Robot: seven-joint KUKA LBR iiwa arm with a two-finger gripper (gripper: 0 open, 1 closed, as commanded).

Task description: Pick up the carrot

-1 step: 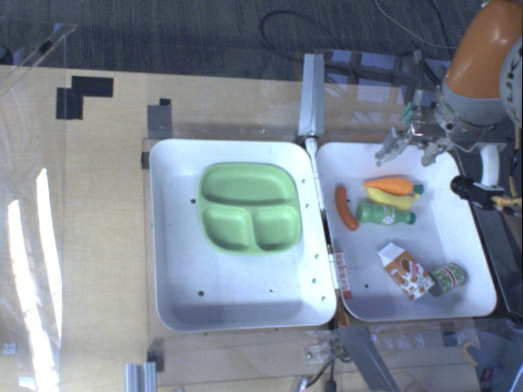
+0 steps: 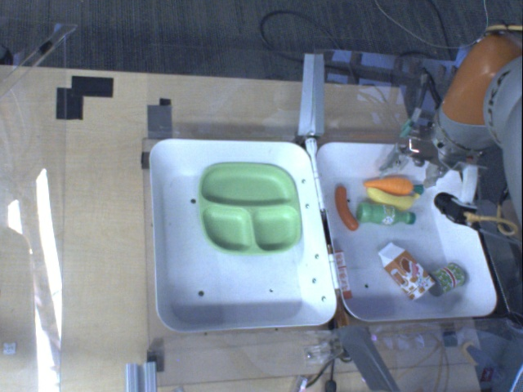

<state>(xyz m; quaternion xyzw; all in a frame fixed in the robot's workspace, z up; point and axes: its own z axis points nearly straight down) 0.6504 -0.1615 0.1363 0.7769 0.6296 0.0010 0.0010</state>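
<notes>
Camera view: the metal gripper (image 2: 417, 155), grip state unclear, hangs just above the smooth tapered orange carrot (image 2: 391, 186).

Lighting was bright and even, from overhead. The 2 white bins (image 2: 237, 309) read near overexposed, with soft grey shadow along their lower walls. Pale glare streaks crossed the wooden bench (image 2: 49, 211) at left. Focus was slightly soft throughout; the carpet appeared dim.

The grey arm (image 2: 502, 104) carries a rounded orange band (image 2: 480, 76) at its 11 o'clock side, with a metallic, cable-trailed gripper (image 2: 417, 155) below.
</notes>
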